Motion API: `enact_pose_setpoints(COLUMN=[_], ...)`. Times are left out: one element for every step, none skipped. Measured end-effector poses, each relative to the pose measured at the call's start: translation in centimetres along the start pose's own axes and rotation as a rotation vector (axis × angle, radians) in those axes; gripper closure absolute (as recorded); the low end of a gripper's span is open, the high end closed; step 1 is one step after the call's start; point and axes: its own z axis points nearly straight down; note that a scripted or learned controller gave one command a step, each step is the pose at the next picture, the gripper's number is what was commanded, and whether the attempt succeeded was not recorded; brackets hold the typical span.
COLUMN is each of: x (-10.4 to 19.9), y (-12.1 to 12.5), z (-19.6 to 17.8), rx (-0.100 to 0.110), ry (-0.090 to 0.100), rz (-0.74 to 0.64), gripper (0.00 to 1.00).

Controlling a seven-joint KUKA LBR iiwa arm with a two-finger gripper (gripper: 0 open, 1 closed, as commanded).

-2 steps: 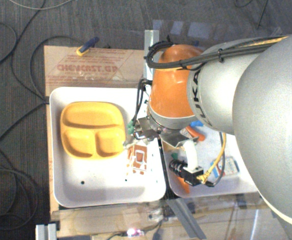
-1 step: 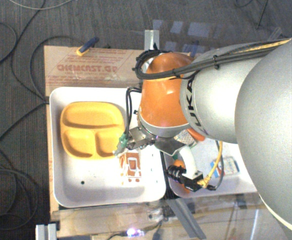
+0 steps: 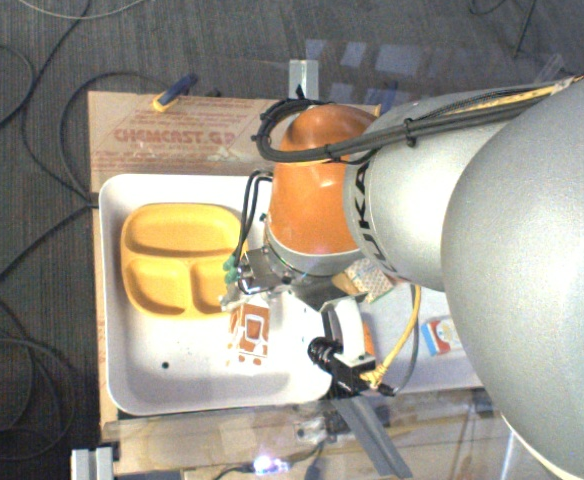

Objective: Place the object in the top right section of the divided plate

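A yellow divided plate is seen lying in the left white bin. The gripper is positioned just beside the plate's right edge, under the arm's orange band. An orange-and-white card-like object is seen hanging just beyond the plate's lower right corner, directly beneath the gripper; whether it is pinched cannot be told, since the tips are hidden.
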Motion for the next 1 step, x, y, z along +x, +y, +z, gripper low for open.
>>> enact_pose_setpoints(x=[-6.31], y=[-1.1], z=[-1.06], rx=[-0.002], ry=[-0.002], rz=[0.341], gripper=[1.0])
